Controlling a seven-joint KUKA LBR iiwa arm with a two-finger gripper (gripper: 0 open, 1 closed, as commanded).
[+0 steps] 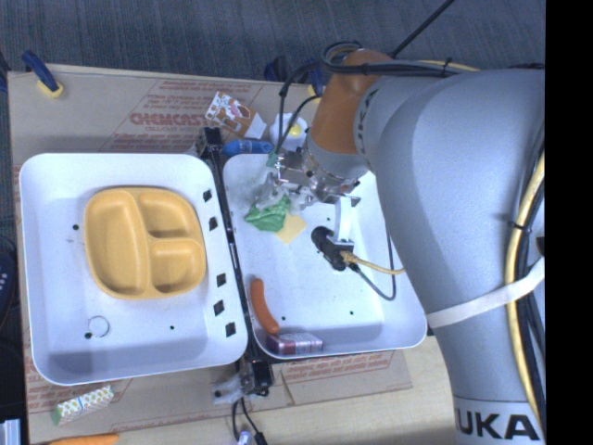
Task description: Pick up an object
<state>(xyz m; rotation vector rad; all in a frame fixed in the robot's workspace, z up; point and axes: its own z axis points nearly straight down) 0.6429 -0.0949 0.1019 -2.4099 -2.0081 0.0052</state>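
Camera view: jaws low over green object (268,216) in right bin (371,327).

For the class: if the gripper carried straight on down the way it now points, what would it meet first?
Most likely the green object, which lies just beneath the gripper in the right bin, with a pale yellow piece beside it. Depth is hard to judge from this slanted view, so it may already be touching.

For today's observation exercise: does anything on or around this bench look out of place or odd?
Yes. A patterned packet lies on the cardboard beyond the bins, and another wrapped item sits outside the left bin near its front corner. Both are off the trays. The yellow divided tray also sits slightly askew.
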